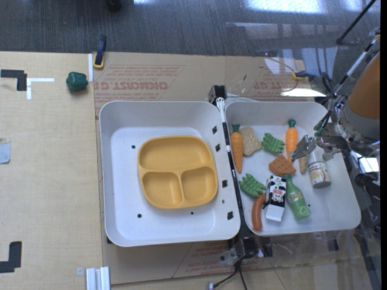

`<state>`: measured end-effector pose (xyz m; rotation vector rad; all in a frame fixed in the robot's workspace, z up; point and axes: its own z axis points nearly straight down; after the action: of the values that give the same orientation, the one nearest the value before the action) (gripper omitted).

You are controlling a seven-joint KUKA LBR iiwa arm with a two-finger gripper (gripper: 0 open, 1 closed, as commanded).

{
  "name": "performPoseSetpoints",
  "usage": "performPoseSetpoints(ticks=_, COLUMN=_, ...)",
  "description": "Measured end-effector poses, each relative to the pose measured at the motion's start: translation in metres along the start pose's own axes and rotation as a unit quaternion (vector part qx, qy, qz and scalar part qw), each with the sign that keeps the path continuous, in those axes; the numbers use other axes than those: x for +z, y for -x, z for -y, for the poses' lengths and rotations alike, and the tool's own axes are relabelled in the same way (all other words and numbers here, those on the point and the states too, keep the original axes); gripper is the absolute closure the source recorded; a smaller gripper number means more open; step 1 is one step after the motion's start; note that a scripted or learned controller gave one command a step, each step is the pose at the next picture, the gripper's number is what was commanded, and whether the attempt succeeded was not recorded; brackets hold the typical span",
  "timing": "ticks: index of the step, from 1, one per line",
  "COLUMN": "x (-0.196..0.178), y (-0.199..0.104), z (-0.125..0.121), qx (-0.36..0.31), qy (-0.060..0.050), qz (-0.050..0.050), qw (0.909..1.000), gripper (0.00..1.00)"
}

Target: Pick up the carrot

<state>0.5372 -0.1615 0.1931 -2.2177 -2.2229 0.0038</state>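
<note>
We view two shallow white bins side by side on a bench. The left bin (121,222) holds a yellow divided plate (178,171) with three compartments, lying flat near the bin's middle. The right bin (338,216) holds a scatter of toy foods. We count two carrots here: one carrot (236,150) lies lengthwise along the bin's left wall, its green top toward the far side, just beside a speckled bread slice (251,142); a second, smaller carrot (291,138) lies farther right, near the far wall, next to a green leafy piece (273,144). Nearer the middle lie a brown wedge (282,165), a black-and-white milk carton (276,197), a green bottle (297,202), a sausage (257,212) and another green leafy piece (251,186); a small can (318,174) stands toward the right. The gripper (304,148) hangs over the right bin, just right of the smaller carrot and above the brown wedge; we cannot tell how its jaws stand, and no object is seen between them. A green toy pepper (77,81) sits on the bench (42,180) well apart from both bins.
</note>
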Motion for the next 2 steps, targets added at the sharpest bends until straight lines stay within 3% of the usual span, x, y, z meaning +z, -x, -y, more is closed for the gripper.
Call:
performPoseSetpoints(ticks=1, x=0.087, y=0.034, z=-0.053, qx=0.065, qy=0.0, qz=0.0, qw=0.9979, gripper=0.0)
performPoseSetpoints(ticks=2, x=0.101, y=0.038, z=-0.106, qx=0.163, qy=0.001, qz=0.0, qw=0.9866, gripper=0.0)
